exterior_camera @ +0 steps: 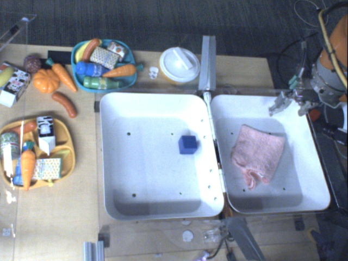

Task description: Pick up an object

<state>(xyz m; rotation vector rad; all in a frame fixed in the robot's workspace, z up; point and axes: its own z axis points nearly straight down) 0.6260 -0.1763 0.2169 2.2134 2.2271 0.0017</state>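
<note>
Camera view, near edge first: you have two white bins side by side. Nearest in the right bin (315, 197) lies a pink cloth (258, 155), rumpled, its lower corner curled under, flat on the bin floor. Beyond it in the left bin (119, 200) sits a small blue cube (188, 144), alone near the middle, right of centre, well apart from the cloth. Farther back, over the right bin's far right corner, your gripper (288, 105) hangs with its two fingers spread apart and nothing between them, clear of the cloth. To the left, on the bench, an orange tray (65, 145) of toy food; farther off a blue bowl (103, 64) of toys and a white lid (180, 63).
</note>
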